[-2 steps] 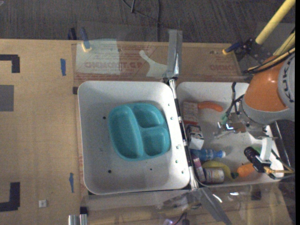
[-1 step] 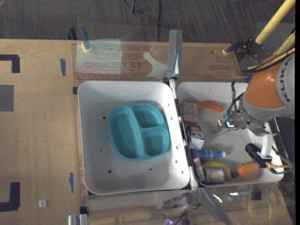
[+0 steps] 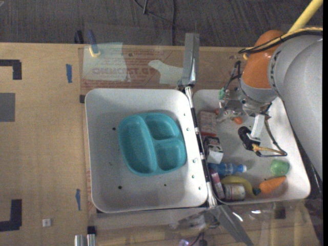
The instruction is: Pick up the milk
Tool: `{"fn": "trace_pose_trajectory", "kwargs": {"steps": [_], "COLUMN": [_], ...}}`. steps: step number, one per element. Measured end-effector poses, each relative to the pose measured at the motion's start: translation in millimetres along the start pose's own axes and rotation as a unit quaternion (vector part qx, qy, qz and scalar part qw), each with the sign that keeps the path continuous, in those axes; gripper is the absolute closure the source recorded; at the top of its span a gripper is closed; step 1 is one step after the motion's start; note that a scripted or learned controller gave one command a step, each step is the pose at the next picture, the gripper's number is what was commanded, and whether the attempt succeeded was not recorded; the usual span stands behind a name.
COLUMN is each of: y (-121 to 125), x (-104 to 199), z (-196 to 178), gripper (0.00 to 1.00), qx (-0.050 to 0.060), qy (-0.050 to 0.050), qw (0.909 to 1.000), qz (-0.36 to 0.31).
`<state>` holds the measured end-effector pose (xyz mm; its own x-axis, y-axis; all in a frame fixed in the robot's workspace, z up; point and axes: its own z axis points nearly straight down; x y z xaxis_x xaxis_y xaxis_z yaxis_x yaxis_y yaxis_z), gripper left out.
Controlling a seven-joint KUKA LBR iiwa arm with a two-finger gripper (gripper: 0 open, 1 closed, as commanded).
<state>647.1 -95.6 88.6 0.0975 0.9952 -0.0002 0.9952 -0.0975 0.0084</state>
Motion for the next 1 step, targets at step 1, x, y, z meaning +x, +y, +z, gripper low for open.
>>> {"fn": "trace_pose_trajectory", "kwargs": {"steps": [1], "y": [-10.9], "x": [-8.6], "z": [-0.3], "gripper": [1.00], "qx": [0.001], "qy": [0.001], "qw": [0.9989], "qz": [0.047]}}
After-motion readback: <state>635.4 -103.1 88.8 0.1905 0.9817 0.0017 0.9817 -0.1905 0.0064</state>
